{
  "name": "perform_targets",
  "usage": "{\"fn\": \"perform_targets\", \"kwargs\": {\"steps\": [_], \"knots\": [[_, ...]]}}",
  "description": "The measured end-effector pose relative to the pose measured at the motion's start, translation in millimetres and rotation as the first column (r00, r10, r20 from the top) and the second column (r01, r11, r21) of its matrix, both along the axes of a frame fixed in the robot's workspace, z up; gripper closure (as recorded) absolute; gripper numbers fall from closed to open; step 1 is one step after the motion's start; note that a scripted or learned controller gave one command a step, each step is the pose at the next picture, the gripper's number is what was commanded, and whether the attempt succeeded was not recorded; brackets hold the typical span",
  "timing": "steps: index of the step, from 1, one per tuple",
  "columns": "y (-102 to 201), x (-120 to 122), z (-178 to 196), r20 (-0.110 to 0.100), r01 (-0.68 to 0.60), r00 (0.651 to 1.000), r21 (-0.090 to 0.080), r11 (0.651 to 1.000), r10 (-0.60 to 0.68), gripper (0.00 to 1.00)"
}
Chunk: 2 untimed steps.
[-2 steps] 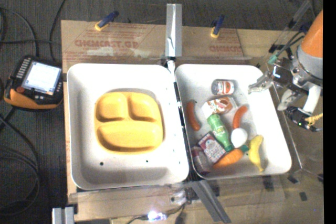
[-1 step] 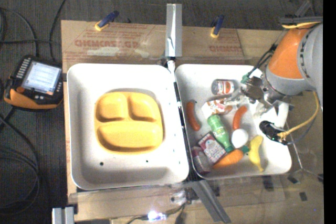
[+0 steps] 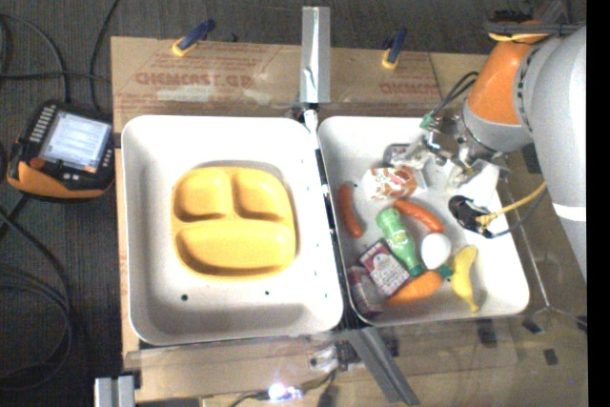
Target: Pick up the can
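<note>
Inspecting the right bin (image 3: 519,295) finds the can (image 3: 389,183), white with a red label, lying in the upper middle part, just above a green bottle (image 3: 398,239) and an orange carrot (image 3: 420,215). The gripper (image 3: 431,149) hangs near the bin's upper right, and the can lies just beside it, toward the view's lower left. Whether the gripper is parted or closed cannot be told, and nothing is seen held. The can appears to be on its side, its long axis roughly left to right in the view, though blur makes this uncertain. Judgement: a short shift down and left is needed, and the crowding bottle and carrot risk a fouled grasp.
</note>
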State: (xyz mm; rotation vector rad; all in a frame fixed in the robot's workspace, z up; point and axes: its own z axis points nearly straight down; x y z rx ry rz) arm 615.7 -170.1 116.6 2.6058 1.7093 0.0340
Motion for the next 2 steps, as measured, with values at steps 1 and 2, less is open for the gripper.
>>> {"fn": "perform_targets", "kwargs": {"steps": [1, 2], "knots": [[-8, -37, -7, 0.027, 0.036, 0.999, 0.001, 0.999, -0.036, 0.0], [-28, -83, -8, 0.029, 0.303, 0.952, 0.02, 0.953, -0.304, 0.0]]}}
